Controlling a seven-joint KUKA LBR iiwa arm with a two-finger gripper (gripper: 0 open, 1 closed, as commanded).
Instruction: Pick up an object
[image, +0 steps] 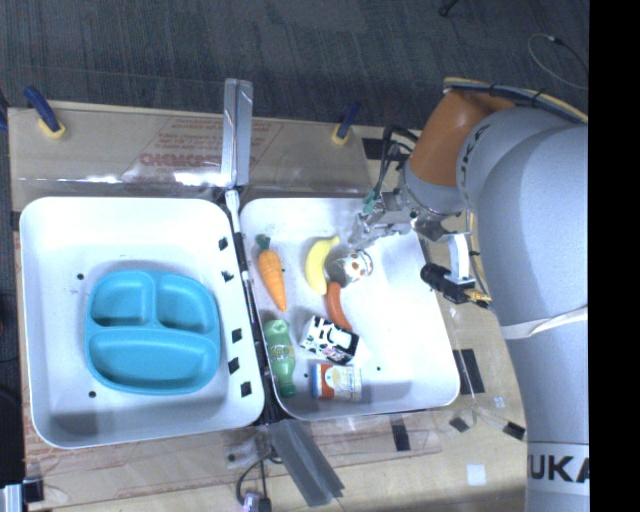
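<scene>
The right bin (420, 345) holds several small objects. A carrot (270, 278) lies near its left wall, with a yellow banana (319, 262) beside it. A small round grey and white object (352, 267) sits right of the banana, and an orange stick-shaped piece (337, 305) lies just below it. Lower down are a black and white patterned item (330, 340), a green bottle (280, 355) and a small can (335, 382). My gripper (366, 232) hangs over the bin's upper middle, just above the round object and the banana's right end.
The left bin (45, 250) carries a blue divided plate (155, 330). A metal divider (238, 120) stands between the bins at the back. My bulky grey arm (530, 230) covers the bench to the right of the right bin.
</scene>
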